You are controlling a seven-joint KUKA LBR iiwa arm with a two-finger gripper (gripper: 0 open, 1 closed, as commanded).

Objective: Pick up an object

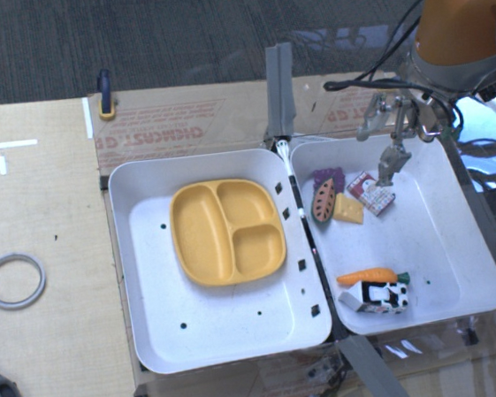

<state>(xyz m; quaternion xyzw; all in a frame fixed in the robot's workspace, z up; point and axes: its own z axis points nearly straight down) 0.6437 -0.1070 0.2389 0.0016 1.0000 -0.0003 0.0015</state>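
Red-white packet [374, 194], just under jaws [393, 164]

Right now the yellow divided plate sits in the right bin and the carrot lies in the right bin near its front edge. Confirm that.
Not quite. The camera view shows the yellow divided plate in the left bin, not the right one. The carrot does lie in the right bin near its front edge.
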